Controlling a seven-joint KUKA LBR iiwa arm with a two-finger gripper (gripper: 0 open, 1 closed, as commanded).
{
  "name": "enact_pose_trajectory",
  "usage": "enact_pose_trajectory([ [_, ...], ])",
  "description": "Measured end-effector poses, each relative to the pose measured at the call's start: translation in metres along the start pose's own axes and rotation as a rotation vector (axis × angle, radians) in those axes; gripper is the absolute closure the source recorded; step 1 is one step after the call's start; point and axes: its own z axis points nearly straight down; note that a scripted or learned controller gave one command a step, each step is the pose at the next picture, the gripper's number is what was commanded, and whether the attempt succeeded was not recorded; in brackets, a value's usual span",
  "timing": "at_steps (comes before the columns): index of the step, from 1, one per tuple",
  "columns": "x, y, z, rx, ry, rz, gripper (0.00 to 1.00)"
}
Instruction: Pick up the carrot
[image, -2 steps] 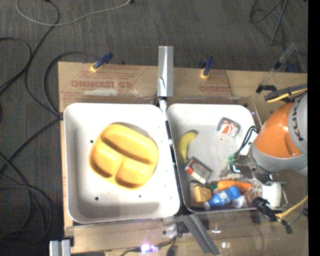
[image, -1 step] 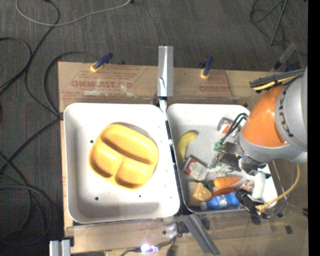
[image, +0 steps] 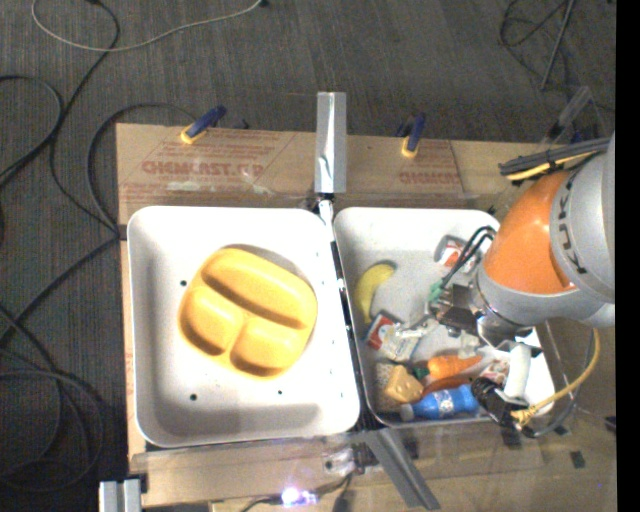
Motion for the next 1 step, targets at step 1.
enact_pose_trajectory([
  [1,-0.0299,0.0177,0.0682,-0.026,0.008,-0.156,0.0],
])
